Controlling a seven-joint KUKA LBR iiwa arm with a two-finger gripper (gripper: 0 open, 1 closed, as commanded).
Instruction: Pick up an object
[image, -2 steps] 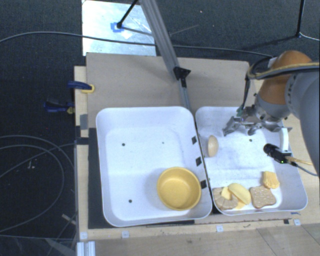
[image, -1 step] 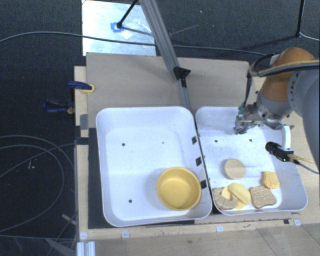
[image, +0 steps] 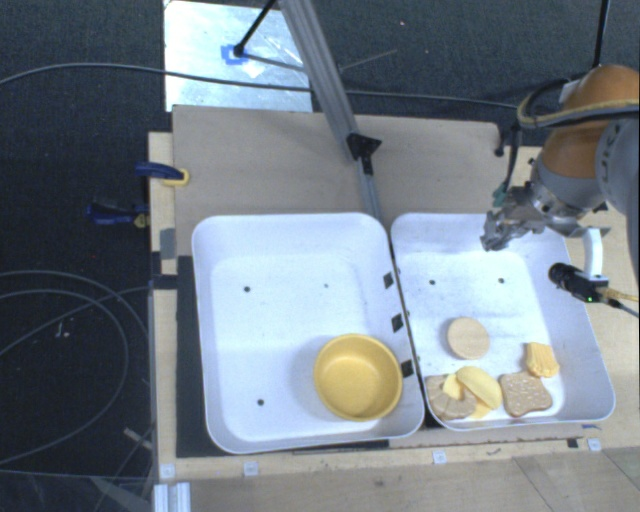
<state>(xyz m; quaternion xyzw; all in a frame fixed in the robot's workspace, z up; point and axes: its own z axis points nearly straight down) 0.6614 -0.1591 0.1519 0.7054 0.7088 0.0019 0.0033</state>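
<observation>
My gripper (image: 497, 234) hangs over the far edge of the right bin (image: 500, 272), its fingers pointing down and to the left with nothing seen between them. Below it in that bin lie a round tan cracker (image: 467, 338), a small orange-yellow piece (image: 541, 359), a square brown cracker (image: 524, 394), a pale yellow piece (image: 478, 386) and a brown cookie (image: 450, 402), all clustered near the bin's front. A yellow bowl (image: 357, 376) sits upright in the front right corner of the left bin (image: 270, 300).
A slanted metal pole (image: 335, 95) runs from the top of the view down to the gap between the bins. Blue and yellow clamps (image: 150, 190) grip the bench's left edge. Cables lie on the dark floor at the left.
</observation>
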